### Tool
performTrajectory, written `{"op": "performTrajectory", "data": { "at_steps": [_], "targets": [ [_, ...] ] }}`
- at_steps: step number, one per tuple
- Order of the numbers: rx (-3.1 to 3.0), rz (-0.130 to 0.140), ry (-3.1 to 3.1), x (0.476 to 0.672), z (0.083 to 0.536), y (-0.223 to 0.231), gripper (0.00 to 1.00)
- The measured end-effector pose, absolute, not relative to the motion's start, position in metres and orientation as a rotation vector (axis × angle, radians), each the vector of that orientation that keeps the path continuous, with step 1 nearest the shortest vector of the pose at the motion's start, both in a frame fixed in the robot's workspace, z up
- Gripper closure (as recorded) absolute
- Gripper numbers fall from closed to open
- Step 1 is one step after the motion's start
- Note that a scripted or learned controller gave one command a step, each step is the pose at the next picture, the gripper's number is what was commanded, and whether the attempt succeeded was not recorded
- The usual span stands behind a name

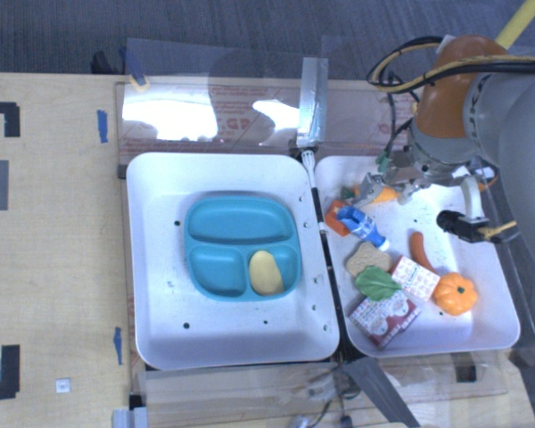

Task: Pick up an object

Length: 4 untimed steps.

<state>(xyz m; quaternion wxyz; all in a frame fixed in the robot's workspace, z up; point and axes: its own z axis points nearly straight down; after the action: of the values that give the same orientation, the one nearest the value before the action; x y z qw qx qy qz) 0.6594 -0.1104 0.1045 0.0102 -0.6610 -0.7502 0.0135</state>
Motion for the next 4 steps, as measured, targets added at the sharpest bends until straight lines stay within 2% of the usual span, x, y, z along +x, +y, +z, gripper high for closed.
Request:
{"op": "performTrajectory", "data": {
  "at_steps": [1, 2, 3, 4],
  "targets": [
    [-2.075, 0.010, -2.355, 0.660, 0.092, -0.106, 0.00],
    [-2.069, 0.014, -2.350, 0.659, 0.102, -0.105, 1.00],
    [-2.307, -0.010, -2.138, 0.669, 0.188, -0.036, 1.00],
    [-2.307, -0.001, -2.135, 0.667, 0.185, -0.038, 0.00]
  ]
}}
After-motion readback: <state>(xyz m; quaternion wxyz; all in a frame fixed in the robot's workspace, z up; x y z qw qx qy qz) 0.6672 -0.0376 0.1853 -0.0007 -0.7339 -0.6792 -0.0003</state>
